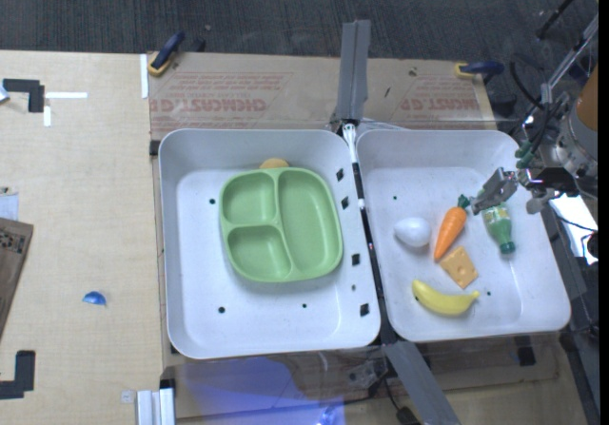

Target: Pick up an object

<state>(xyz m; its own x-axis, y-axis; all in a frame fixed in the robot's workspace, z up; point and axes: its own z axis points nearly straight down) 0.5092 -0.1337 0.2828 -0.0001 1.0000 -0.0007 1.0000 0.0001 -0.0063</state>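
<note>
The right bin [533,314] holds an orange carrot [449,232], a white egg [413,232], a yellow cheese wedge [461,267], a banana [444,299] and a small green bottle [499,228]. My gripper [495,191] reaches in from the right and hangs over the bin's far right part, just above the bottle and beside the carrot's green top. Nothing is seen held in it.
The left bin [190,299] carries a green divided plate [282,223], with a small yellow object [274,164] peeking out behind its far rim. A grey divider [354,71] stands between the bins at the back. Cardboard [247,95] lies behind them.
</note>
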